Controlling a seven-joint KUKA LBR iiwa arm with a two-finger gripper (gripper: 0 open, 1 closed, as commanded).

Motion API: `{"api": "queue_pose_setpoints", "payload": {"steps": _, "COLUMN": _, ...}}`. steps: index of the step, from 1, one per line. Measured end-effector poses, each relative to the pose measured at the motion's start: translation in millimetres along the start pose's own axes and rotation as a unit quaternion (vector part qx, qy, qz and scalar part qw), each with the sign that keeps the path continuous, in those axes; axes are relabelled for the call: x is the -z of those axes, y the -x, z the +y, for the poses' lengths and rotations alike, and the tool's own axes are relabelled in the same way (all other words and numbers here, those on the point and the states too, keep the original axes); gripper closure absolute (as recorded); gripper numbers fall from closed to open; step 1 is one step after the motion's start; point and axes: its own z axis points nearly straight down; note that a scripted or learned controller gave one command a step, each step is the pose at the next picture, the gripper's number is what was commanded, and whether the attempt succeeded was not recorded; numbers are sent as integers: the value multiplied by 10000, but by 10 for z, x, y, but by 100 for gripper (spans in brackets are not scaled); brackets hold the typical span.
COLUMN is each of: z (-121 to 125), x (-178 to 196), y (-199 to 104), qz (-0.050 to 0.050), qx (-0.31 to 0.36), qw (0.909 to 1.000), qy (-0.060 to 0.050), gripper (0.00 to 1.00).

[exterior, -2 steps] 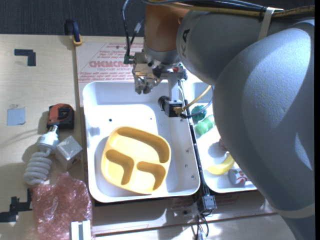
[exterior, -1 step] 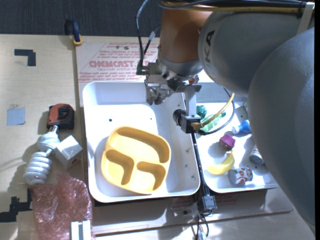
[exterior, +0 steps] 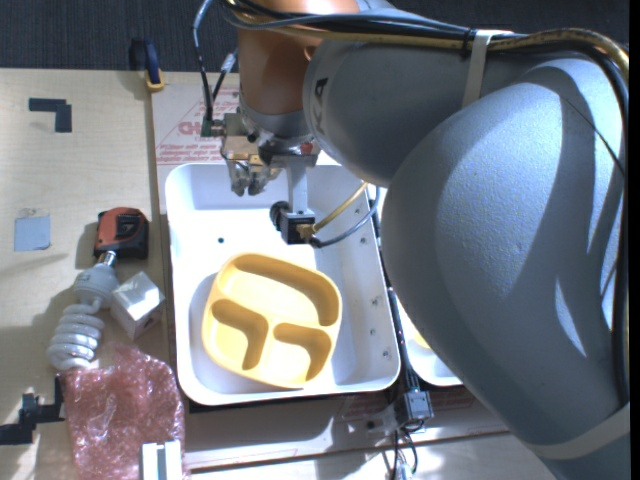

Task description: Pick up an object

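Looming closest to the lens, grey arm sweeping in from the right, covering most of the right bin. Orange band above the wrist, black cables looped over it. Gripper pointed down over the far corner of the left bin, fingers close together with nothing between them. Yellow divided tray, three compartments, lying in the near half of that bin, well apart from the gripper. Small black device on a cable hanging between gripper and tray. On the bench left of the bins: a spiral light bulb beside a small white box, an orange and black tape measure just beyond, pink crumpled plastic wrap nearer the camera. Red lettering on the cardboard sheet behind the bin, too partly hidden to read.
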Motion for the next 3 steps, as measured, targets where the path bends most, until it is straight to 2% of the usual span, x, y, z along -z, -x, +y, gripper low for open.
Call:
{"api": "queue_pose_setpoints", "payload": {"steps": 1, "z": -1289, "x": 69, "y": 51, "qz": 0, "qx": -19, "qw": 10000, "qy": -7, "gripper": 100}}
{"api": "queue_pose_setpoints", "payload": {"steps": 2, "z": -1280, "x": 165, "y": 58, "qz": -3, "qx": -32, "qw": 10000, "qy": -8, "gripper": 100}}
{"api": "queue_pose_setpoints", "payload": {"steps": 3, "z": -1753, "x": 72, "y": -4, "qz": 2, "qx": -17, "qw": 10000, "qy": -6, "gripper": 100}}
